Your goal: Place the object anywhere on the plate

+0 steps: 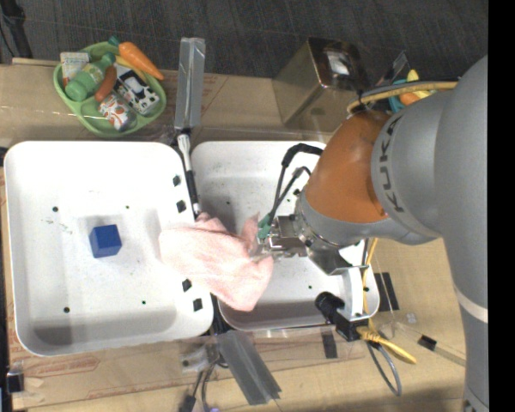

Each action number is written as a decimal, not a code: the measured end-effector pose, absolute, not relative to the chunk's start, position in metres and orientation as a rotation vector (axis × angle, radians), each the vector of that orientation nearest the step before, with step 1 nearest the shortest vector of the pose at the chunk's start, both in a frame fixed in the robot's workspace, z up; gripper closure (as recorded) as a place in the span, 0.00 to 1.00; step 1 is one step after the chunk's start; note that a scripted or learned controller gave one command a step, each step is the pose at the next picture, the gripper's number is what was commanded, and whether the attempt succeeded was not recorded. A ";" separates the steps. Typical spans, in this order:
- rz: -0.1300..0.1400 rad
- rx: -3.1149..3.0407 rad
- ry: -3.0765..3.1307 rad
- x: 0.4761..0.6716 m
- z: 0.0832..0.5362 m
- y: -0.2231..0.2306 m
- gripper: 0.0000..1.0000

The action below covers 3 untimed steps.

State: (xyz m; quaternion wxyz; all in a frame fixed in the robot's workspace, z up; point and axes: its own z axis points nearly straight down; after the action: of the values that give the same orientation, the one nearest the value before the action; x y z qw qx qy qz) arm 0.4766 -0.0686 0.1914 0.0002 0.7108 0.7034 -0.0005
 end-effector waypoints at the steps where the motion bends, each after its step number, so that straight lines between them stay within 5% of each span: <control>1: -0.001 2.226 2.219 0.478 0.232 -0.068 1.00; 3: 0.000 1.169 2.915 0.506 0.235 0.021 1.00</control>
State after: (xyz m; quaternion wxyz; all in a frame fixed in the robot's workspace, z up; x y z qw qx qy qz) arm 0.5060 0.0207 0.2346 0.0006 0.3722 0.9281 -0.0001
